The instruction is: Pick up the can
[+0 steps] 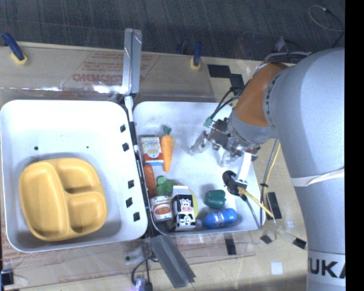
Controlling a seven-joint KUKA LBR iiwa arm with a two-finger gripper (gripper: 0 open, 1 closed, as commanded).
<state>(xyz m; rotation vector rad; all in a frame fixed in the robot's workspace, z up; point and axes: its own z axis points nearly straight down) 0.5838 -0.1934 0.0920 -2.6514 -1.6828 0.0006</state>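
Observation:
The can [161, 208] is small, with a red and white label, and stands at the front left of the right bin [188, 111], against the divider. My gripper [211, 151] hovers over the middle right of that bin, up and to the right of the can and well apart from it. Its fingers [198, 145] are spread open and hold nothing.
Around the can lie a cow-print carton [183, 210], a green item [162, 184] and a sausage [149, 177]. A carrot [167, 152] and a small box [150, 147] lie further back. A teal item [215, 197] and a blue bottle [219, 218] sit front right. The left bin holds a yellow divided tray [64, 196].

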